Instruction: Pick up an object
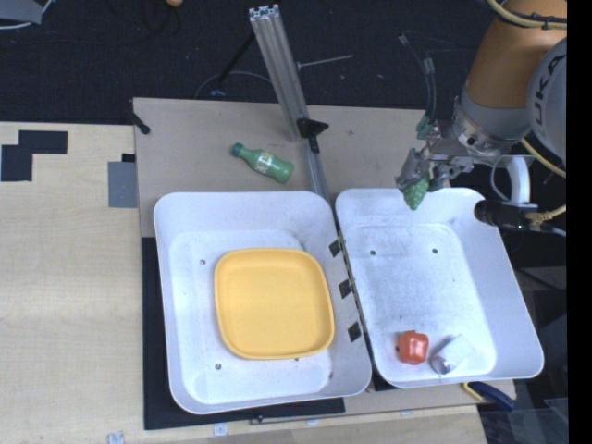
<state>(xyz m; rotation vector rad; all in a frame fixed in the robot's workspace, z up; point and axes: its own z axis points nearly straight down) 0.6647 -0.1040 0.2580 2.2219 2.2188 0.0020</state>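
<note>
Already the claw (415, 191) hangs over the right bin's (518, 276) far edge, fingers pinched on a small green thing (417, 193) — hanging straight below it, clear of the bin.

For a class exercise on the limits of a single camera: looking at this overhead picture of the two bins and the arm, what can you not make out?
- Gripper, camera view: a small green thing sits at its tip; too small to identify.
- Grey object beside the red object in the right bin: too small and blurred to name.
- Green bottle behind the left bin: label unreadable.
</note>
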